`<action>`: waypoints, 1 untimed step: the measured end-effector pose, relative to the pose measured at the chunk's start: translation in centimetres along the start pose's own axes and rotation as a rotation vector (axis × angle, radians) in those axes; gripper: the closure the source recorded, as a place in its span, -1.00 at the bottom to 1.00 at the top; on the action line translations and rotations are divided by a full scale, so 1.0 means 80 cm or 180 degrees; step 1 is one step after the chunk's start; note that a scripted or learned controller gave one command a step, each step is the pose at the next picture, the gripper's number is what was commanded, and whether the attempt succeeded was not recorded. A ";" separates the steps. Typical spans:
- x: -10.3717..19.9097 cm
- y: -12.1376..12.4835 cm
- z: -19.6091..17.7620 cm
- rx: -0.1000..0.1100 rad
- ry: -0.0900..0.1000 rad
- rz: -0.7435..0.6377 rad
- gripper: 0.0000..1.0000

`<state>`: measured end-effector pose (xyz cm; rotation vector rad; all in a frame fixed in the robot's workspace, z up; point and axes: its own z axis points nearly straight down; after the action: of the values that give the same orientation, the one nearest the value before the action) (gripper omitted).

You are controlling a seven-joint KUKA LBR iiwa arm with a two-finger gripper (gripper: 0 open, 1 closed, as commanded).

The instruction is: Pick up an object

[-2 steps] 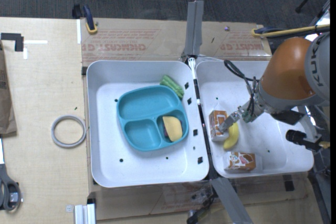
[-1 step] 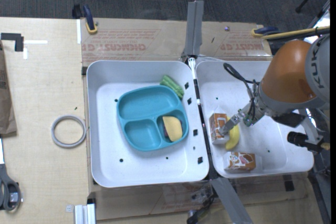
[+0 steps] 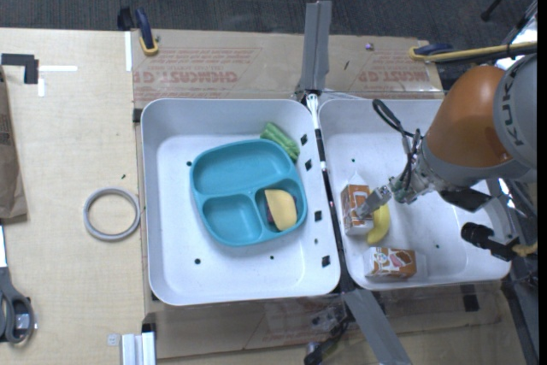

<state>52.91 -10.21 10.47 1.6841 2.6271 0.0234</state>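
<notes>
Claw (image 3: 376, 200) low in right bin (image 3: 444, 265), right over banana (image 3: 380, 223) and carton (image 3: 355, 209). Banana's long axis runs roughly up-down the view. Can't tell claw state.

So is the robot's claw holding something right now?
Gripper: down in the right bin, right at the banana and a small carton; whether it holds either cannot be told.
</notes>
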 end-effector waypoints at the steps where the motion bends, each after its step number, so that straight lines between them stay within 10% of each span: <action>1: -0.008 0.006 0.001 0.0023 0.0022 0.0860 -1.00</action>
<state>53.61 -10.60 10.40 2.0302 2.3855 0.0241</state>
